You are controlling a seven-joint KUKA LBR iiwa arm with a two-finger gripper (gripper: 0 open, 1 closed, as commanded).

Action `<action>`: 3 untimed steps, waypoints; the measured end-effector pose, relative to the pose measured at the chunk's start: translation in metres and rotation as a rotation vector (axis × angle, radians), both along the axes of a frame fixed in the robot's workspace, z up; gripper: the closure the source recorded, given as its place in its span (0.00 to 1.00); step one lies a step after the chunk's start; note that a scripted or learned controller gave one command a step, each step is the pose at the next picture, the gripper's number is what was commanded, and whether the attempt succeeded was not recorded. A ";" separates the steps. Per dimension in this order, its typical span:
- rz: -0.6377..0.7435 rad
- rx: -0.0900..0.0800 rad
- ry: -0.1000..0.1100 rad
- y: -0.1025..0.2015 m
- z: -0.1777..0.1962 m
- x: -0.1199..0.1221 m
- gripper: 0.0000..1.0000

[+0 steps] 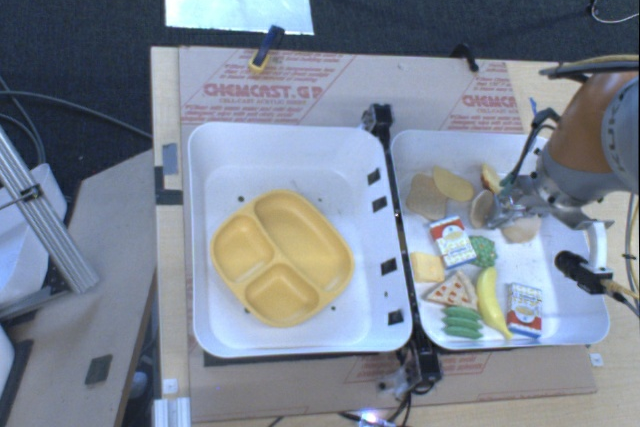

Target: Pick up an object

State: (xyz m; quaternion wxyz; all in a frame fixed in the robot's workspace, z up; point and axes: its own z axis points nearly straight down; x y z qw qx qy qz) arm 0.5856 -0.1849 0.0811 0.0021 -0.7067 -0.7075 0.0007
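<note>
Yellow plastic shows in the divided tray (pixel 282 258) in the left bin (pixel 215 165), while toy food, including a banana (pixel 489 300) and pizza slice (pixel 452 292), fills the right bin (pixel 585 320), where the gripper (pixel 498 212) sits low, its spread impossible to tell.

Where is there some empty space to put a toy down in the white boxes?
The left bin has bare floor all around the yellow tray, most along its top edge. The tray's three compartments are bare too. The right bin is crowded with toy food like the banana, and the gripper is there; its far-right floor is bare.
</note>
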 end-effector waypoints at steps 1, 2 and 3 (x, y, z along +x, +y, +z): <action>-0.006 -0.002 0.001 -0.024 0.003 -0.076 1.00; 0.000 -0.003 -0.008 -0.022 0.014 -0.071 1.00; 0.001 -0.004 -0.011 -0.022 0.025 -0.070 1.00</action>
